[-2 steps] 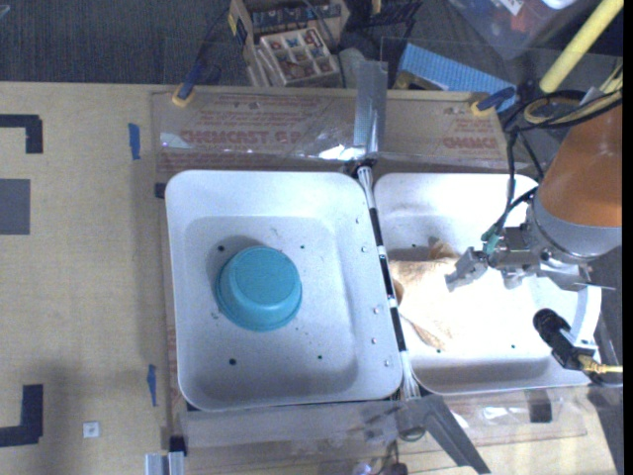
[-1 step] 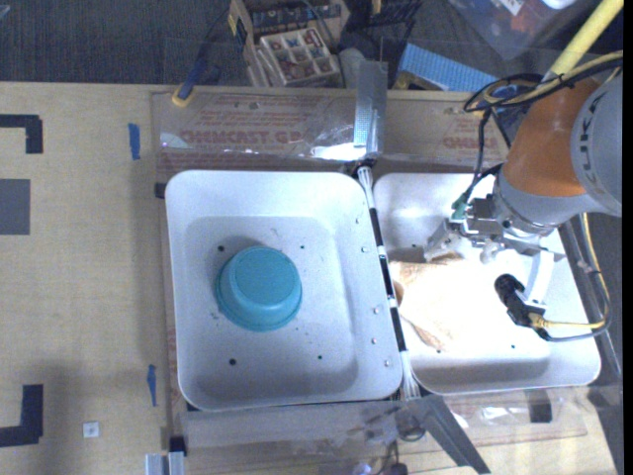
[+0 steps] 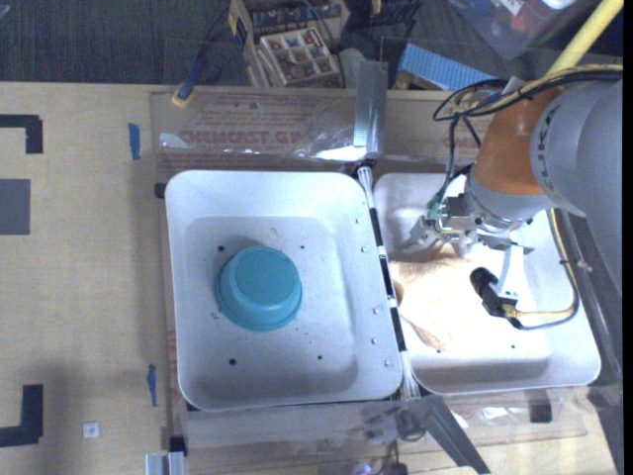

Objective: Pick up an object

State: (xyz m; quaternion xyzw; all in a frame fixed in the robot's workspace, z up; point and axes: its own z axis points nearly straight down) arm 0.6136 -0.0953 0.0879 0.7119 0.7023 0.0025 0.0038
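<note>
Your gripper [image 3: 442, 234] sits low in the right bin [image 3: 569, 364]; its grip state cannot be told. Nothing is lifted. The bowl [image 3: 259, 287] lies untouched.

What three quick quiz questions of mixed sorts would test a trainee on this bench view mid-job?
1. True or false: the teal bowl lies upside down in the left bin.
2. Multiple choice: over which bin does the tool hang? A) left bin B) right bin C) neither.
3. Fill the gap: the flat thing in the right bin under the tool is a tan ____.

Key: 1 true; 2 B; 3 sheet, apparently paper or cloth, too washed out to tell which.
</note>
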